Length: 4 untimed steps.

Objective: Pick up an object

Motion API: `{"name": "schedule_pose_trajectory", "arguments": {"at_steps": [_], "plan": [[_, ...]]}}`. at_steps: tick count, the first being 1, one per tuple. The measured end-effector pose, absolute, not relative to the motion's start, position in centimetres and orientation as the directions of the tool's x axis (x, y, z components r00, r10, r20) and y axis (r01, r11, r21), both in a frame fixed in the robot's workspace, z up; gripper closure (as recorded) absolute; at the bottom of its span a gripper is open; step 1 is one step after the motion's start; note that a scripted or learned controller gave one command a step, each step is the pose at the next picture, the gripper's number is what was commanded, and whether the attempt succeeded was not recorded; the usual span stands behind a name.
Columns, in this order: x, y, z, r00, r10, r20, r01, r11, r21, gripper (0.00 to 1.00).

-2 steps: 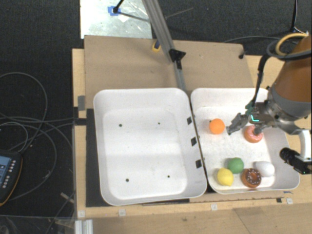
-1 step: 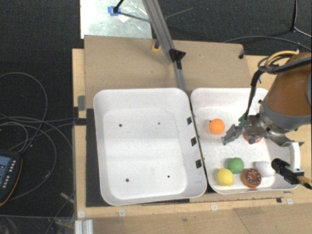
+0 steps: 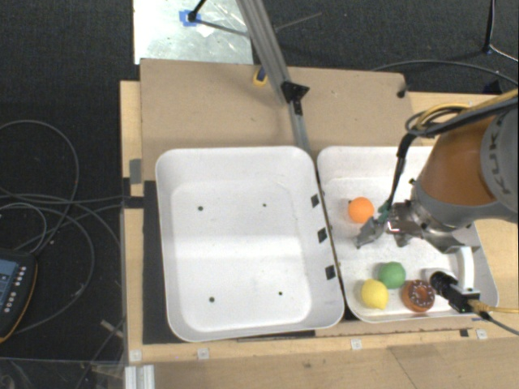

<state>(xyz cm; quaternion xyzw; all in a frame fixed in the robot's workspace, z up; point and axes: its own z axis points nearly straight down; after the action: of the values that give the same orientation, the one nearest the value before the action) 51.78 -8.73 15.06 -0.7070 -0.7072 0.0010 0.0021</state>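
In the right bin (image 3: 340, 168) lie an orange ball (image 3: 361, 210), a green ball (image 3: 392, 275), a yellow lemon-like object (image 3: 375, 294) and a brown sprinkled donut (image 3: 418, 296). My gripper (image 3: 375, 229) hangs over the middle of that bin, just below and right of the orange ball and above the green one. Nothing shows between its dark fingers, and their spread is too small to judge. The grey arm with its orange band (image 3: 458, 164) comes in from the right and covers the bin's right part.
The left bin (image 3: 174, 168) sits beside the right one, joined by black clips (image 3: 321, 233). A metal camera pole (image 3: 272, 47) slants across the back of the bench. Cables lie on the floor at left.
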Motion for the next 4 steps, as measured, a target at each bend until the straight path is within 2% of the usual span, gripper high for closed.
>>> {"name": "schedule_pose_trajectory", "arguments": {"at_steps": [1, 2, 4], "plan": [[51.9, -8.6, 10.8, 0.0, 1.0, 0.001, 1.0, 0.0, -0.004, 0.0], [52.1, -8.7, 12.1, 0.001, 1.0, 0.0, 1.0, -0.001, 0.002, 1.0], [52.7, -9.8, 22.5, -0.006, 1.0, -0.001, 1.0, 0.006, 0.008, 1.0]]}}
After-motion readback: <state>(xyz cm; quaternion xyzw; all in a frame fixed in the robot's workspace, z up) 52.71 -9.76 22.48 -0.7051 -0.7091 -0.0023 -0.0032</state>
